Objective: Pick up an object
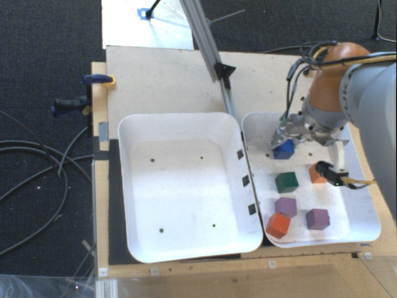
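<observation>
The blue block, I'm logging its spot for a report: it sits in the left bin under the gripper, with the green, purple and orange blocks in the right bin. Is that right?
Not quite. The camera view shows the blue block in the right bin, not the left, under the gripper. The green block, purple blocks and orange blocks are in the right bin, as you said.

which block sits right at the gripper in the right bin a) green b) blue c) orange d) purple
b, the blue block lies directly at the gripper near the back of the right bin, while the green block sits apart, nearer the camera.
</observation>
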You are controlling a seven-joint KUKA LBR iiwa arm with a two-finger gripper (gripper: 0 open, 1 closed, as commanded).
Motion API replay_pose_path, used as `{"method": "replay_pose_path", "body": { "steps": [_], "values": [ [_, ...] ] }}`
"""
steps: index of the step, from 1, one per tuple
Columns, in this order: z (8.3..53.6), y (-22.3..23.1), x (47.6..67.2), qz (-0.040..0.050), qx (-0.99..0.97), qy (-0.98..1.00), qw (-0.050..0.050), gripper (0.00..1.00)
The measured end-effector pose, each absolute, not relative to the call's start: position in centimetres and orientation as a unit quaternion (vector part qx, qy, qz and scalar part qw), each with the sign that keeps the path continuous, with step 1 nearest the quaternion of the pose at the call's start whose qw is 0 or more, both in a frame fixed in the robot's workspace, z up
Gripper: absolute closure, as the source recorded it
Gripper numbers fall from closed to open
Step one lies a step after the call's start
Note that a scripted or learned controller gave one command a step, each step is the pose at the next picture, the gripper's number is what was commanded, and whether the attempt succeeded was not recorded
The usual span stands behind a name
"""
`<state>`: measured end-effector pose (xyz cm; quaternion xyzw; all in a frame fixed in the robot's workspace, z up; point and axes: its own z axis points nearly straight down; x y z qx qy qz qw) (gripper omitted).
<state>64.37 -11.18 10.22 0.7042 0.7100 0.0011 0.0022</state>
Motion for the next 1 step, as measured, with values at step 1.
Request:
{"method": "replay_pose_path", "body": {
  "steps": [1],
  "values": [
    [19.55, -3.77, 63.55, 0.0042, 0.703, 0.711, 0.002, 1.0]
  ]
}}
